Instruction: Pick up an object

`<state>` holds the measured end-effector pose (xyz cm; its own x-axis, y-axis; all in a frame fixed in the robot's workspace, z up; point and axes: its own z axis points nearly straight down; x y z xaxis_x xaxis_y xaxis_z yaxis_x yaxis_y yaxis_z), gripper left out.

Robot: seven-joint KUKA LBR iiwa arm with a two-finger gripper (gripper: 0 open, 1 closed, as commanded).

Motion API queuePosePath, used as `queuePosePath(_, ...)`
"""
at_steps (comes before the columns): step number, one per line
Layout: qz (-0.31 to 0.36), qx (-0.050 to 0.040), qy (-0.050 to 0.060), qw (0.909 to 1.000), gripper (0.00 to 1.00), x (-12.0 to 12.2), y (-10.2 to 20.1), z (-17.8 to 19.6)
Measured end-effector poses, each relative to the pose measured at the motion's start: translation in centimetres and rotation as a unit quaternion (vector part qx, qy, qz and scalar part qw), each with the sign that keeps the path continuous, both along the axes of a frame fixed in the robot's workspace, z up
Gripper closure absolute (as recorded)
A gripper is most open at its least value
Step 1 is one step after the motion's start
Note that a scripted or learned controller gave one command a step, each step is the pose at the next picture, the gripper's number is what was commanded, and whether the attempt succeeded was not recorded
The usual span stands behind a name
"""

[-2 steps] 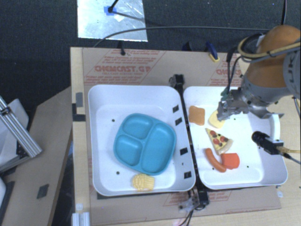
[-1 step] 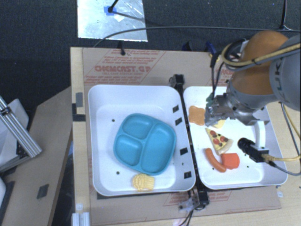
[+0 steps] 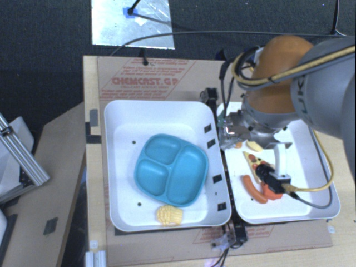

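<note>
My gripper (image 3: 240,139) hangs low over the left part of the right bin (image 3: 311,149), largely hidden under the grey wrist and orange band. A pale yellow piece (image 3: 255,146) lies right beside it. Just in front lie a toy pizza slice (image 3: 251,161), a red-orange sausage (image 3: 253,188) and a small orange-red item (image 3: 272,193). In the left bin (image 3: 119,149) sits a blue divided plate (image 3: 171,170), with a yellow corn cob (image 3: 169,215) near the front wall. Nothing is seen held by the gripper.
The two bins meet at a wall with black clips (image 3: 217,160). A yellow cable (image 3: 311,189) loops over the right bin's front. A foil sheet (image 3: 132,15) lies beyond the bench. An aluminium rail (image 3: 22,154) stands at the far left.
</note>
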<state>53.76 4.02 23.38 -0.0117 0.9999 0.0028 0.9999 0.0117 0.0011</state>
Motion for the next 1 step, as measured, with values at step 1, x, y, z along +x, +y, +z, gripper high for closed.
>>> queuePosePath(1, 0.000, 0.0000, 0.000, 1.0000, 1.00, -0.27, 5.62, -0.28)
